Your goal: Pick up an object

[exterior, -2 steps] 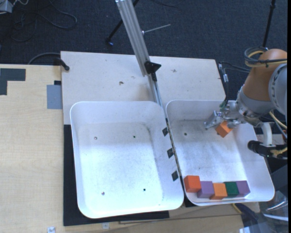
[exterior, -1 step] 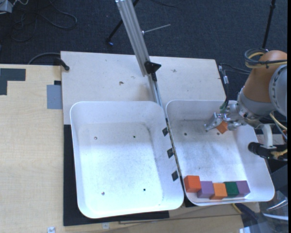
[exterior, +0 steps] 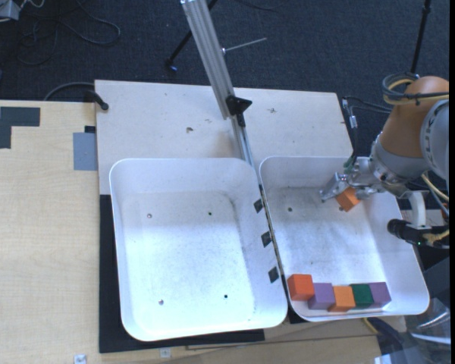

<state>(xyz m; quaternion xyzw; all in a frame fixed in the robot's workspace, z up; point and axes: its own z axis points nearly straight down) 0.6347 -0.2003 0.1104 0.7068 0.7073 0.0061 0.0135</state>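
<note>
Gripping a small orange block (exterior: pixel 348 199) between its fingers, the gripper (exterior: pixel 344 193) is hanging over the right bin (exterior: pixel 326 237), near its far end.
It is looking light, stiff and smooth-sided, so pinching across two flat opposite faces is seeming safest against slipping.

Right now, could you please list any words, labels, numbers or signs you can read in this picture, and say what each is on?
None: no legible text on the two white bins, the coloured blocks or the arm.
</note>
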